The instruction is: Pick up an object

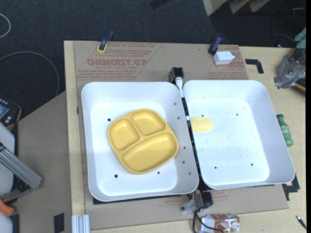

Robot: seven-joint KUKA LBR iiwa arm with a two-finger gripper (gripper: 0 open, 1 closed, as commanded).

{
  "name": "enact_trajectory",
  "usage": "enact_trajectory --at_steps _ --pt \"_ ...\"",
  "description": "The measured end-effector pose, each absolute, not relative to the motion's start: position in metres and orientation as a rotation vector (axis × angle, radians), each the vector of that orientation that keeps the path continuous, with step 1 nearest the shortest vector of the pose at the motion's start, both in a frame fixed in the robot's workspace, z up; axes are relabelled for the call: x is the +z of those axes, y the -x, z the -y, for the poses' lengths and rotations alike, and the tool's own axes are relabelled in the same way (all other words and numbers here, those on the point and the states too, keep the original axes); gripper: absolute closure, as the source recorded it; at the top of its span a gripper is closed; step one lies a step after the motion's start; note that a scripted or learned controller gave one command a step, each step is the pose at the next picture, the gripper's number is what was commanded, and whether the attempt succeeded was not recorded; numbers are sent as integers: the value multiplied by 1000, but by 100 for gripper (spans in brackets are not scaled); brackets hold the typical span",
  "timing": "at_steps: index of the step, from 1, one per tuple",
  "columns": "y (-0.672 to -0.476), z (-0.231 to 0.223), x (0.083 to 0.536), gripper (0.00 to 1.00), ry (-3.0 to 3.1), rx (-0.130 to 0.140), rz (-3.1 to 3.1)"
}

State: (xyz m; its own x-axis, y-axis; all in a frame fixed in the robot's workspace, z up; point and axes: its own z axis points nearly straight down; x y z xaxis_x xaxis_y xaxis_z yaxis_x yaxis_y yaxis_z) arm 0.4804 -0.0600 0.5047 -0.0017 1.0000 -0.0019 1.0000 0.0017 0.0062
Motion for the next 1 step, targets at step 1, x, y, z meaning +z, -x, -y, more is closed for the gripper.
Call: enact_trajectory --at_steps 1 --pt "-477 -118 410 100 -2208 -10 -2248"
